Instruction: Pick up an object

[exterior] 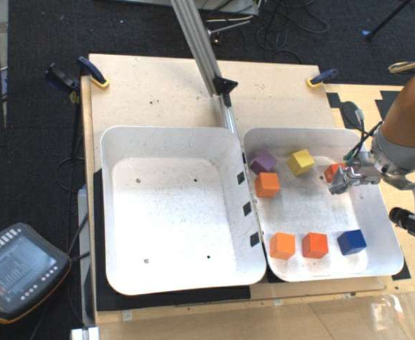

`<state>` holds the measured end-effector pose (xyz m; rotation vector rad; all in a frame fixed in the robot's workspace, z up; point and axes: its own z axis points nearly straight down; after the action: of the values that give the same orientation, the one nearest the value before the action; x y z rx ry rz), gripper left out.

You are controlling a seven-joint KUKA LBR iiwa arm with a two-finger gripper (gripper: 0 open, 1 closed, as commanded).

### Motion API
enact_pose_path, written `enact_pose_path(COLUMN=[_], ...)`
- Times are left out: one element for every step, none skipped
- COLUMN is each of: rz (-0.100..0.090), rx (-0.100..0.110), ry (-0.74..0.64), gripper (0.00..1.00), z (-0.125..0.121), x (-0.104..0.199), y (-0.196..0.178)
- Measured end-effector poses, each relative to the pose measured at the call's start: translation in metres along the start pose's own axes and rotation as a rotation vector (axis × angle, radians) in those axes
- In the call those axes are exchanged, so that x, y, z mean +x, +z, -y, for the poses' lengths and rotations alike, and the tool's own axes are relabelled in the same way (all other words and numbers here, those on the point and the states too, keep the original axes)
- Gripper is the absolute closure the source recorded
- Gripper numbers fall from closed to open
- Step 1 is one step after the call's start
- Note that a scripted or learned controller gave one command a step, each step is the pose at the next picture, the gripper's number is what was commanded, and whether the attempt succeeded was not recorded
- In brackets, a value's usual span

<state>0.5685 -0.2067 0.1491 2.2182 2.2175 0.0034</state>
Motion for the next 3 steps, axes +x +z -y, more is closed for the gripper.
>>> enact_pose_path(rz=[0.000,0.000,-0.003], rx=[0.000,0.000,0.004], ry=[-0.001,-0.002,-0.007], gripper=[1.00,1.00,1.00], z=[0.005,0.004,0.007], x=[-0.001,-0.001,0.043], y=[-0.045,-0.072,-0.080])
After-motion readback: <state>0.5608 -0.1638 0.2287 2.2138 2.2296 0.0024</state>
